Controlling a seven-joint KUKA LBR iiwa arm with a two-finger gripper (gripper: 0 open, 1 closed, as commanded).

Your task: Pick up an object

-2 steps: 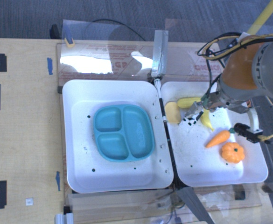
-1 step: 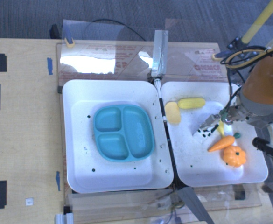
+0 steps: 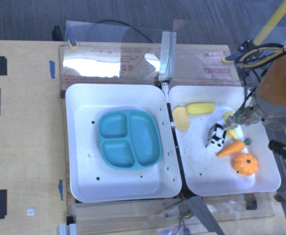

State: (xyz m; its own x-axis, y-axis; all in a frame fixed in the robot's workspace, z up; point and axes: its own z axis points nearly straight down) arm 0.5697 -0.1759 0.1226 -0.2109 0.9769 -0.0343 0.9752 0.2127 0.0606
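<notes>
No object is seen lifted yet. The gripper [image 3: 234,121] is lowered into the right bin [image 3: 201,180] beside the cow [image 3: 215,136] and carrot [image 3: 230,148]; its grip cannot be told.

Two white bins [image 3: 79,146] hold a turquoise plate [image 3: 129,139], a yellow corn [image 3: 200,108], a pale yellow piece [image 3: 181,118], an orange carrot [image 3: 230,149], an orange pumpkin [image 3: 245,164] (green stem) and a black-and-white toy [image 3: 215,136].
</notes>
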